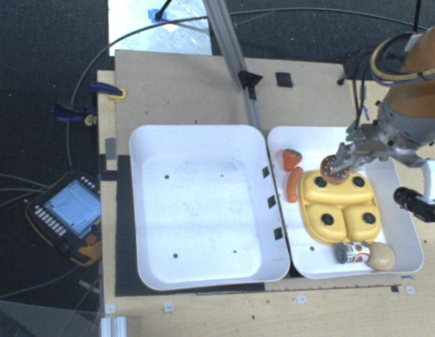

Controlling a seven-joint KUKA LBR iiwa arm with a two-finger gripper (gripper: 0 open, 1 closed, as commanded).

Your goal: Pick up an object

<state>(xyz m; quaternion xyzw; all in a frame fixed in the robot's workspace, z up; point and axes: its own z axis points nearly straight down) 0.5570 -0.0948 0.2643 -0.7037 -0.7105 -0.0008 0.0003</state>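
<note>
In the right bin, the gripper hangs directly over a small brown ring-shaped object at the top edge of the yellow moulded tray. Its grip state cannot be told. A strawberry lies nearby.

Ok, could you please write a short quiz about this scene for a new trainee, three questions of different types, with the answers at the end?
1. True or false: the yellow tray lies in the left bin.
2. Multiple choice: what lies nearest the front right corner of the right bin? A) strawberry B) beige egg-shaped object C) orange sausage
3. Fill in: the pincer is above the tray's ____ edge, near a small dark ring-shaped object.

Key
1. False; it lies in the right bin.
2. B; the beige egg-shaped object lies beside a small can. The strawberry and orange sausage are near the divider.
3. Far.
</note>
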